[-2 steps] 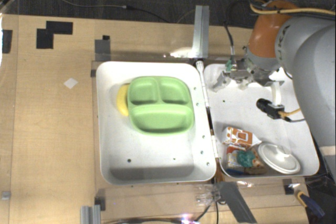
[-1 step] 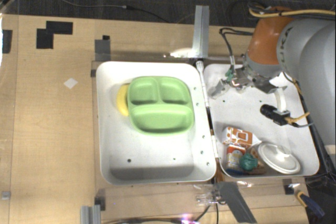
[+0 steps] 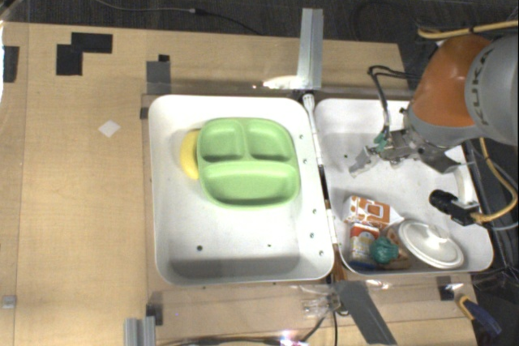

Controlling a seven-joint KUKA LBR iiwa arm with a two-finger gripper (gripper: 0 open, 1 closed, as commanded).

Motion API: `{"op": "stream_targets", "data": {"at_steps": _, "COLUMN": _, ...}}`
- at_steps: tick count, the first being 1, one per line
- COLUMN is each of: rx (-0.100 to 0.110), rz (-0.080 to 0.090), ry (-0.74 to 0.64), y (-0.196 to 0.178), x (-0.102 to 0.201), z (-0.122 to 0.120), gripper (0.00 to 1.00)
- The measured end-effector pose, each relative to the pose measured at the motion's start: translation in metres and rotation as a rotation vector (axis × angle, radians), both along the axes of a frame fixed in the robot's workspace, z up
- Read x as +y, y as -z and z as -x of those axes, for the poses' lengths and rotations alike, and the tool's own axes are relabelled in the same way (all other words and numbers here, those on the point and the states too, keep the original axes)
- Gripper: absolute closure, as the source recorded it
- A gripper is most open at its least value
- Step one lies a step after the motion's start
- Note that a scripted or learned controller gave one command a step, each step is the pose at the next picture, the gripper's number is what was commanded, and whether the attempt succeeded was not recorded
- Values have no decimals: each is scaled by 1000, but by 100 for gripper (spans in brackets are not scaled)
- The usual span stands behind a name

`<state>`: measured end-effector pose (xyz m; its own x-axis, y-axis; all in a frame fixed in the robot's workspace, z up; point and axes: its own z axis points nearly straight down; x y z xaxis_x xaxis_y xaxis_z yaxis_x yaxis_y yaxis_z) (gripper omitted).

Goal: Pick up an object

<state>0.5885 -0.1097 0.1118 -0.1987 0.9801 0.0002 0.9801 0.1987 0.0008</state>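
Reaching in from three o'clock, I hang over the right bin (image 3: pixel 328 134) with my gripper (image 3: pixel 362 162) pointing toward nine o'clock above its bare upper floor. Whether my fingers are spread or pressed together I cannot tell; nothing shows between them. At six o'clock from me lie an orange-and-white packet (image 3: pixel 369 212), a teal object (image 3: pixel 383 252) and a white lid (image 3: pixel 432 244), bunched together. In the left bin (image 3: pixel 235 255) sits a green tray (image 3: pixel 246 160), with a yellow object (image 3: pixel 189 155) tucked at its nine o'clock edge.
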Motion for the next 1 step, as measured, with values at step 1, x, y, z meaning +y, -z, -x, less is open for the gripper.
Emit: {"op": "stream_targets", "data": {"at_steps": 1, "rx": -11, "rz": 4, "ry": -407, "y": 24, "x": 18, "z": 15, "gripper": 0}}
